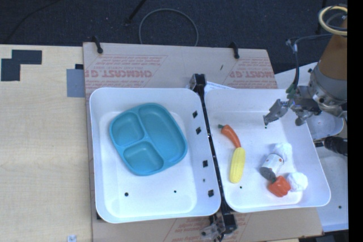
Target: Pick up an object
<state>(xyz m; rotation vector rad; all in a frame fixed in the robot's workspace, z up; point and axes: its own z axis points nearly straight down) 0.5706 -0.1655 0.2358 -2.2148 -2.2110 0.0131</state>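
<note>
Nearest the bench's front edge, a yellow plastic corn cob (237, 164) lies beside an orange carrot (230, 134). Claw (276, 110), spread wide and holding nothing, hovers toward the right edge; descend centred over one piece.

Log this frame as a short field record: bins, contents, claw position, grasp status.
left bin: blue divided plate
right bin: carrot, corn cob, grey-white can, orange-red piece, white lumps
claw: above right bin's far right part, apart from all items
grasp status: nothing seen between its fingers
</note>
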